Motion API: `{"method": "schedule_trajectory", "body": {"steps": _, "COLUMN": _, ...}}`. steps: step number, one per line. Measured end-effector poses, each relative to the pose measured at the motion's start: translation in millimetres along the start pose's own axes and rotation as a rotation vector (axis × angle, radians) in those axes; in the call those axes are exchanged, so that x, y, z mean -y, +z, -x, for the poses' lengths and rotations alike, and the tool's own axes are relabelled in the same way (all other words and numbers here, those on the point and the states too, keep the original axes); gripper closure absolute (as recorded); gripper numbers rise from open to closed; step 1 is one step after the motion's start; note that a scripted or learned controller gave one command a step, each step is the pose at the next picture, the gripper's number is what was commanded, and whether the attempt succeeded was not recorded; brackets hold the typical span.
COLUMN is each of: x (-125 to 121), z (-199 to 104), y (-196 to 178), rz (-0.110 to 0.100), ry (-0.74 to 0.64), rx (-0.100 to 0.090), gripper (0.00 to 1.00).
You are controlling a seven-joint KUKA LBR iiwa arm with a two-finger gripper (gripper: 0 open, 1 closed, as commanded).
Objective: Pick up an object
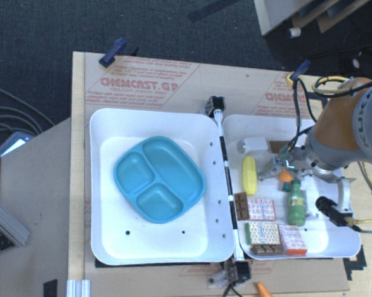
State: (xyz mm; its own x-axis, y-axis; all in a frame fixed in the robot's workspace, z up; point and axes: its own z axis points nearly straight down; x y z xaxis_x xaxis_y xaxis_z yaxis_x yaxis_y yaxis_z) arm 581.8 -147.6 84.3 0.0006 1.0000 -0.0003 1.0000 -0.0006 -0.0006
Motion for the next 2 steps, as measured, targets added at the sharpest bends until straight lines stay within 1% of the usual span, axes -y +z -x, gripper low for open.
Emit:
{"method": "schedule_trajectory", "body": {"steps": 1, "x": -1, "z": 0, "y": -10, "rz": 0.002, "ry": 0.001, "rx": 0.000, "gripper": 1.00}}
{"method": "schedule_trajectory", "body": {"steps": 2, "x": 57, "z": -51, "y": -29, "rz": -0.003, "ry": -0.001, "rx": -0.002, "gripper": 1.00}}
